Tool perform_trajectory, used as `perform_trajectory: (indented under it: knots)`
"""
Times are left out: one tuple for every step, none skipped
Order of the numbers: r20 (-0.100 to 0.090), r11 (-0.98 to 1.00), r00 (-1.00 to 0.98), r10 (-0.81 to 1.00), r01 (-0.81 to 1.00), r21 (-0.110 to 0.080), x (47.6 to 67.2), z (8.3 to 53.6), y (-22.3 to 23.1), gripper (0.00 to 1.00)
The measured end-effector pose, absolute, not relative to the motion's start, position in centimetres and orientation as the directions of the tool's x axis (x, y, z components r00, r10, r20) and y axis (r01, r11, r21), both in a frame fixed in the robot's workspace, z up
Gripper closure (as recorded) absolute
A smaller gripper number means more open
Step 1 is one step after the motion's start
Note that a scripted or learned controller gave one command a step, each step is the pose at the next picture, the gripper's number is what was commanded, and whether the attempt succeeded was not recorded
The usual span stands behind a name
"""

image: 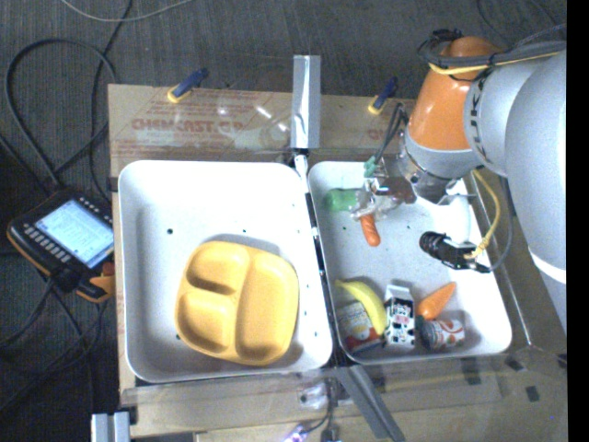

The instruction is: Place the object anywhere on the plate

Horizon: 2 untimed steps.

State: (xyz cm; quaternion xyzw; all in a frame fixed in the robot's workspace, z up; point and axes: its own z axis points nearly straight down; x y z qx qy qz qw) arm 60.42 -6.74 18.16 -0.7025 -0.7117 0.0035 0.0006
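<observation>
Seemingly, carrot (369,231) hangs touching gripper (372,206) fingertips.

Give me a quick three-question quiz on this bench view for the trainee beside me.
1. True or false: the yellow plate lies in the left bin.
2. What hangs right below the gripper? A) banana B) small carrot C) can
3. Which fruit lies along the right bin's near edge?

Key:
1. True.
2. B, the small carrot.
3. The banana, beside a can and a second carrot.
</observation>
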Motion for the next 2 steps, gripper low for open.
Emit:
perform_trajectory:
  knots:
    - [-0.002, -0.124, 0.124, 0.992, 0.992, -0.007, 55.3, 18.1, 3.0, 1.00]
    - [-0.004, -0.048, 0.048, 0.999, 0.999, -0.008, 53.1, 18.1, 6.2, 1.00]
